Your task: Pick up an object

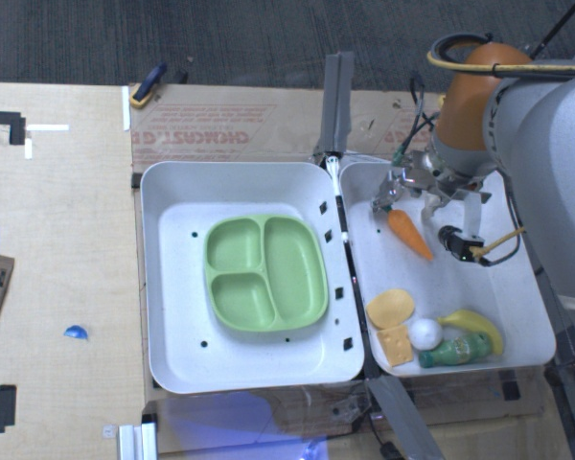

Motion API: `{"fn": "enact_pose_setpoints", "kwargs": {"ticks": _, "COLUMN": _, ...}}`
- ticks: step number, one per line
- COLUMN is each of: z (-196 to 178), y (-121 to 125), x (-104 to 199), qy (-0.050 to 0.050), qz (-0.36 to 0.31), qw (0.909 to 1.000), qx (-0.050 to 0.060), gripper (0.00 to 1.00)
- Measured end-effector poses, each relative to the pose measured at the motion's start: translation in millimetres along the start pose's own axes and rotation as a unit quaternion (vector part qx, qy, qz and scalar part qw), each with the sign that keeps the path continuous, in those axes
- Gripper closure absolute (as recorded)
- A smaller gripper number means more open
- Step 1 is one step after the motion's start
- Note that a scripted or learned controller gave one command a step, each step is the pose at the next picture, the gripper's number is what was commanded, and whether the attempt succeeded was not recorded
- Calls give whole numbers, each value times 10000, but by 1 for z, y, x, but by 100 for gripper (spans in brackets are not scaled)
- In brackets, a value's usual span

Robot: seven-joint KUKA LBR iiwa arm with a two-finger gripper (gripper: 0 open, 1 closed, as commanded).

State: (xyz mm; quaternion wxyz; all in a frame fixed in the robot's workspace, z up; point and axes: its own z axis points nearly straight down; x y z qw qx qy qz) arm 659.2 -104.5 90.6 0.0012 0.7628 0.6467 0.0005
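Eyeing the carrot (409,233), lying slantwise in the right bin (517,305) just under my gripper (429,192). Looks like stiff, light, smooth plastic w/ a taper, so I'd grab across the thick top end. Can't tell my jaws' state; green tray (266,272) sits in the left bin (163,257).

A single fixed camera looks down at a slant from above the pale wooden bench (57,257), taking in both shallow white plastic bins (172,286) whole.
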Motion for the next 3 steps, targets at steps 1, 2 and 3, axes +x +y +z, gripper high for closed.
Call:
{"fn": "enact_pose_setpoints", "kwargs": {"ticks": 1, "z": 1, "y": -47, "x": -8, "qy": 7, "qz": -762, "qw": 9971, "qx": 19, "gripper": 0}}
{"fn": "enact_pose_setpoints", "kwargs": {"ticks": 2, "z": -5, "y": -47, "x": -10, "qy": 9, "qz": -766, "qw": 9971, "qx": 16, "gripper": 100}}
{"fn": "enact_pose_setpoints", "kwargs": {"ticks": 3, "z": -99, "y": -42, "x": 14, "qy": 5, "qz": -1529, "qw": 9882, "qx": 10, "gripper": 100}}
